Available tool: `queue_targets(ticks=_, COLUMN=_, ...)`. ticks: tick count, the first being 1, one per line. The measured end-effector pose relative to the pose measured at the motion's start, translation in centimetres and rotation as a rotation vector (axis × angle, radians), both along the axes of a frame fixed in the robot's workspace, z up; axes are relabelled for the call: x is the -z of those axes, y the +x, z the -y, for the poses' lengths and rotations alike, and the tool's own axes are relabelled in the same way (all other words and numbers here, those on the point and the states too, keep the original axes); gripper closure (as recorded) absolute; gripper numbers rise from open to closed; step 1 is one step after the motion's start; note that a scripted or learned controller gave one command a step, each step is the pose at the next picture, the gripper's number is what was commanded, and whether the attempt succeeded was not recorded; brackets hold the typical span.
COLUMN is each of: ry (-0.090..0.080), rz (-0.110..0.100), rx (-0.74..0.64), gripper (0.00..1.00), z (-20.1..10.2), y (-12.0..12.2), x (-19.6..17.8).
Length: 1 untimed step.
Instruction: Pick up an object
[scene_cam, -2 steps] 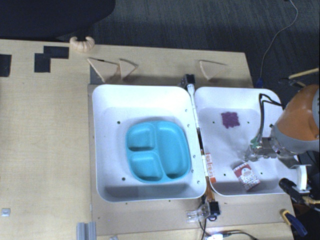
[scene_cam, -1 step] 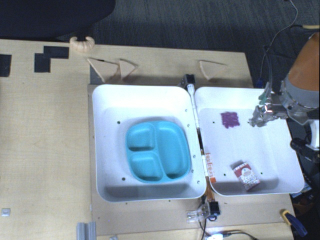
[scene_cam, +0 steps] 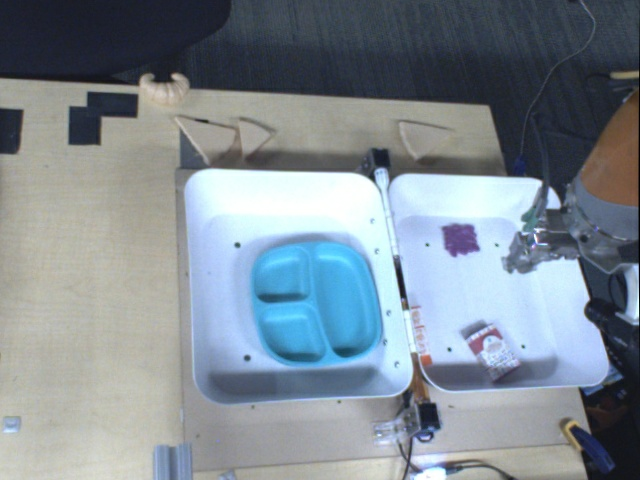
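Pale wooden bench (scene_cam: 90, 268) under 2 white bins (scene_cam: 215, 268), dark carpet behind. Small red-and-white packet (scene_cam: 493, 350) in right bin. Gripper (scene_cam: 520, 253) above there, opening unclear, arm cropped.

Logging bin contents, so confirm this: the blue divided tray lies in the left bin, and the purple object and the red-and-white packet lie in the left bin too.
Not quite. The blue divided tray is in the left bin, but the purple object and the red-and-white packet lie in the right bin, as the camera view shows.
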<state>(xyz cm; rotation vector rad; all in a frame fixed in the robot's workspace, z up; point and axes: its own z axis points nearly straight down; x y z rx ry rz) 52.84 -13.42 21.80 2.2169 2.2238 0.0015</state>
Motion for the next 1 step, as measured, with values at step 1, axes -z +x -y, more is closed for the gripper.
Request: queue_targets(ticks=1, ry=0.001, rz=0.000, rx=-0.003, gripper=1.00, z=-2.29, y=6.24, x=2.37)
